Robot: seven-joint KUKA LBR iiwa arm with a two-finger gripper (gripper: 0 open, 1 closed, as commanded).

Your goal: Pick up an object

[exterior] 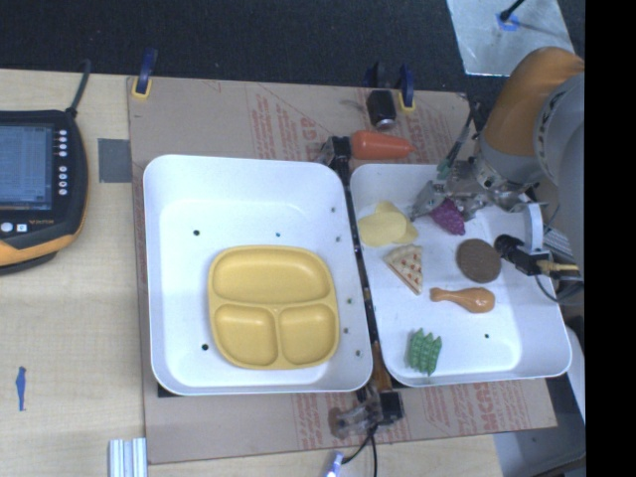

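The arm (pixel 542 117) reached in from the upper right, its gripper (pixel 449 205) low over the purple toy (pixel 449 217); grip state unclear.

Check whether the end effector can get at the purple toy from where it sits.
Probably yes: the end effector sits right over the purple toy in the right bin, and nothing lies on top of it.
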